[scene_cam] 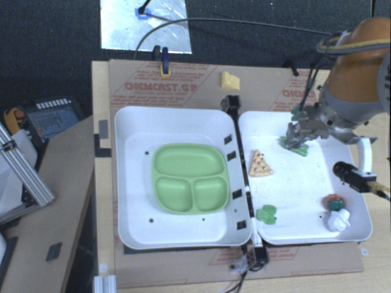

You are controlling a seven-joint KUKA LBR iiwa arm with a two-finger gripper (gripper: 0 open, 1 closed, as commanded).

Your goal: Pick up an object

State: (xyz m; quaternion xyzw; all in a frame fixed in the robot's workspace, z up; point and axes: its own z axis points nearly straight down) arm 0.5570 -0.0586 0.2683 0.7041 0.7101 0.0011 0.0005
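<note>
A dark speckled floor lies behind the counter (pixel 73 163), and a shiny square of foil (pixel 146 16) sits on it at the far side with a black cable curving across. On the counter a brown cardboard sheet (pixel 183 81) with red print carries two shallow white bins, touching along a black hinged strip down the middle.

The left bin (pixel 131 127) holds a pale green divided plate (pixel 187 178), lying flat near its centre, with one long compartment at the far side and two smaller ones nearer me.

The right bin (pixel 305 221) has several small things spread out. A pizza slice toy (pixel 259 163) lies close to the dividing edge. A small green leafy toy (pixel 266 213) rests near the front left corner. Over by the front right corner there is a little red, teal and white toy (pixel 336 212).

The arm comes in from the right, its orange band high up, and the gripper (pixel 298 140) is low over the far part of the right bin. It sits right on a green toy (pixel 296 146) that pokes out beneath it. Whether the toy is actually clamped, I cannot tell from here.

A yellow cheese-like wedge (pixel 230 80) lies on the cardboard behind the bins, and a yellow and blue clamp (pixel 165 63) grips the cardboard's far edge.
</note>
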